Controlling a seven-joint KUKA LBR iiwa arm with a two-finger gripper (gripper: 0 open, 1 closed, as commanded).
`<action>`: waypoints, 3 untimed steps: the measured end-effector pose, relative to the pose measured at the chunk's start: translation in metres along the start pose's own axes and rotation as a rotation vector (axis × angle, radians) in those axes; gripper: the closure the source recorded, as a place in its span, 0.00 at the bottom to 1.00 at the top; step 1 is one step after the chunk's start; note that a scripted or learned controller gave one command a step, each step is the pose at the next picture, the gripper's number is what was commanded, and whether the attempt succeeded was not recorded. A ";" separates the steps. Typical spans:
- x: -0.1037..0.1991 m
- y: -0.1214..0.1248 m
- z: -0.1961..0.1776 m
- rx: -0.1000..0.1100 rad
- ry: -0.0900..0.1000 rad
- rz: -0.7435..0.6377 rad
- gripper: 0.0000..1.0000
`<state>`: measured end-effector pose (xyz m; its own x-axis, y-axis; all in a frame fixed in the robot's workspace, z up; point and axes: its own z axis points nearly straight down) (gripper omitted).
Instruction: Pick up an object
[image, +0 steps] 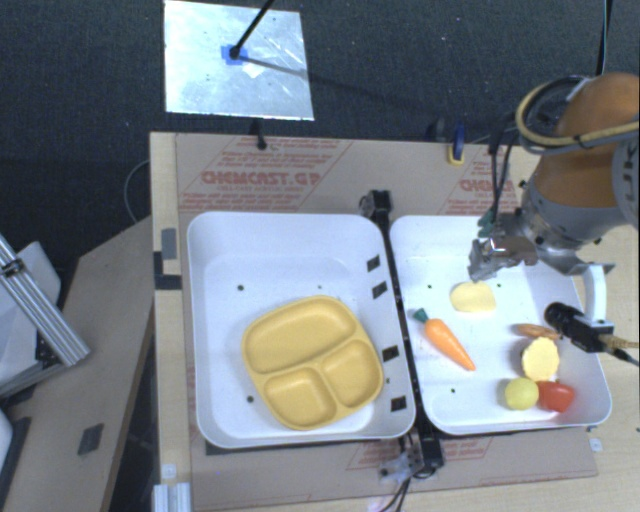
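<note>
**Gripper poised at the pale piece in the right bin**

The gripper (488, 262) hangs over the upper middle of the right bin (432, 252). From this slant I cannot tell whether its jaws stand wide or narrow, and nothing shows between them. The nearest thing is a pale yellow piece (473, 297), just beside the gripper at its 7 o'clock and lying flat on the bin floor, so it looks like the likely target.

To do this step well, the gripper should centre over the piece before descending, since it appears offset toward 1 o'clock of it. The piece looks low and rounded, so the jaws should go right down to the floor and close across its narrow side. It has free room all round.

Farther out in the same bin:
- One carrot (449, 343), at 5 o'clock of the piece.
- One yellow slice (541, 358), toward the bin's 4 o'clock.
- One thin orange-brown scrap (535, 329), just above the slice.
- One yellow-green ball (520, 393), touching one red ball (556, 397).

The left bin (262, 250) holds one yellow tray (312, 360) with three compartments.
</note>
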<state>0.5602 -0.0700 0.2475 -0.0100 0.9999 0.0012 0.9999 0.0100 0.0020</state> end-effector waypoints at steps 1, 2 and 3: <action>0.047 0.006 0.000 0.000 0.000 0.000 1.00; 0.104 0.007 -0.001 0.001 0.001 -0.001 1.00; 0.152 0.000 0.003 0.002 0.000 0.001 1.00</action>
